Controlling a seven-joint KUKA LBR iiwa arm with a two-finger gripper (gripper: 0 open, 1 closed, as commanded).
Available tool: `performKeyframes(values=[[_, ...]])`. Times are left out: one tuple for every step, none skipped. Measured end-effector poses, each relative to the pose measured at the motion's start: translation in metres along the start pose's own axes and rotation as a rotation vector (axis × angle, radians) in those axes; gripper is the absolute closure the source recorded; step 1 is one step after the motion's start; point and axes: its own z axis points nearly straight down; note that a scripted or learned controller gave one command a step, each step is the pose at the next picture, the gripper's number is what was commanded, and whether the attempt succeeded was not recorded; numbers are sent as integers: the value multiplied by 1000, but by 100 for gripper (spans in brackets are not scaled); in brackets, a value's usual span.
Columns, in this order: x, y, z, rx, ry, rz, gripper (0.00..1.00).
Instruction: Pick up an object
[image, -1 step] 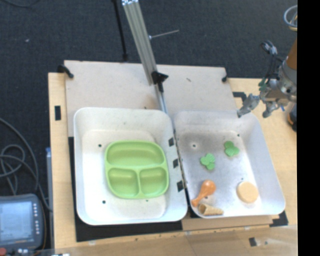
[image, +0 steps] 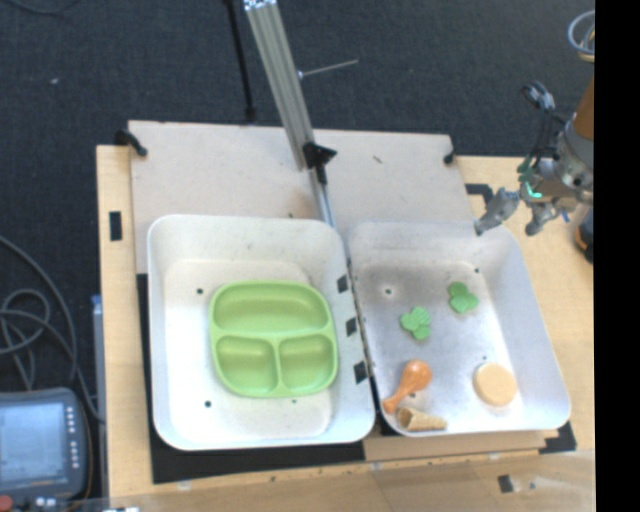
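You carry the claw (image: 509, 214), fingers spread and holding nothing, down and left to the nearest green piece (image: 462, 298), squarely.

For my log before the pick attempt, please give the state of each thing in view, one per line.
gripper: above the right bin's far right corner, holding nothing
green divided plate: lying flat in the left bin
two green pieces: loose, apart, in the right bin
orange spoon-like piece: lying near the front wall
round tan piece: lying flat
cone piece: on its side
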Motion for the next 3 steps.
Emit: performKeyframes(values=[[8,4,55,3,2,1,0],[15,4,102,3,2,0,0],[15,3,154,4,1,0,0]])
